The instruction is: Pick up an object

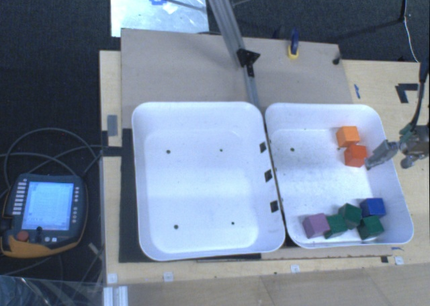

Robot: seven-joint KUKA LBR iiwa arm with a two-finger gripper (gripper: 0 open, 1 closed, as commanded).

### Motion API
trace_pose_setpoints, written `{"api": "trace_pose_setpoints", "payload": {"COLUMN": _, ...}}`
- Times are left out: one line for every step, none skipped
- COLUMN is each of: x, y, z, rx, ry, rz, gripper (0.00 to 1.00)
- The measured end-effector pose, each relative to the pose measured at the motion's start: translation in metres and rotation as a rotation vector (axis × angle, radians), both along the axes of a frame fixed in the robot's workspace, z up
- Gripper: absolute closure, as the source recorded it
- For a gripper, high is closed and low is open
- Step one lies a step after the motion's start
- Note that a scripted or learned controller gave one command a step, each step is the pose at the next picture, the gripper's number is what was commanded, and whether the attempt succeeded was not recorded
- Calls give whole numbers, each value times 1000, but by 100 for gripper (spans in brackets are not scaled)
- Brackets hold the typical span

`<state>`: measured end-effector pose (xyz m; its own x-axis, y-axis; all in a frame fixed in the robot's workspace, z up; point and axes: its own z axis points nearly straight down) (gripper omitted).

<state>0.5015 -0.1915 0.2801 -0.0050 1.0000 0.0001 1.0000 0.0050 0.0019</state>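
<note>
Two shallow white bins are set side by side on the bench. The left bin is seen with a few small dark marks on its floor. In the right bin, two orange blocks are found near the far right side: a lighter one and, just beside it toward the near side, a darker one. Along the near right corner a cluster is gathered: a purple block, two green blocks and a blue block, touching or nearly so. The gripper is seen at the right rim of the right bin, just beside the darker orange block; nothing is seen between the jaws, and whether they are released or clenched cannot be told. A handheld control pad lies off the bench at the left.
</note>
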Motion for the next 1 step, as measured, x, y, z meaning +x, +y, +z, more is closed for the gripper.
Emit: {"api": "trace_pose_setpoints", "payload": {"x": 0, "y": 0, "z": 0, "rx": 0, "ry": -1, "rz": -1, "gripper": 0}}
